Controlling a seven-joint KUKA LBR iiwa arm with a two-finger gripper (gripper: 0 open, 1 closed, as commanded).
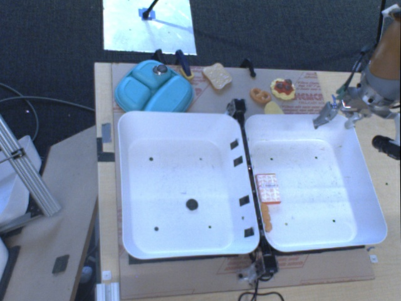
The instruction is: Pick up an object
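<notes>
gripper (336,113) at far right, over the right bin's (369,187) far rim, fingers (322,118) spread wide, nothing between them | small printed card (268,188) lies in right bin by its left wall | dark disc (192,204) in left bin (135,168)

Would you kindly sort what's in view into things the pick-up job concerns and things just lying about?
Job:
- gripper
- right bin
- patterned card
- orange piece
- left bin
- dark disc

Lying about:
- blue tray
- toast
- pretzel
- tart
</notes>
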